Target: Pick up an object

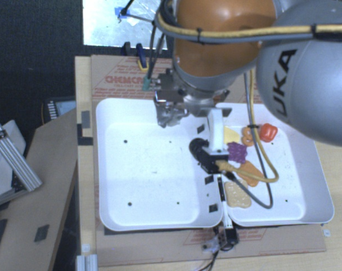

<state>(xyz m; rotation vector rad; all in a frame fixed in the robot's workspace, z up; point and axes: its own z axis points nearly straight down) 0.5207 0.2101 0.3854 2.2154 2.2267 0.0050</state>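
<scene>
One grey-and-orange arm hangs over the bins' divide | gripper near left white bin's back edge, grip indiscernible | toy food, red tomato-like piece, in right white bin.

Left bin floor lies open; toy food crowds the right bin

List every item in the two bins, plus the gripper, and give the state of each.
Gripper: low over the left bin's back edge, nothing seen in it.
Left bin: level on the bench.
Right bin: holds the toy food.
Red pepper: lying loose.
Purple grapes: lying loose.
Orange carrot: lying flat.
Cracker: flat near the divider.
</scene>
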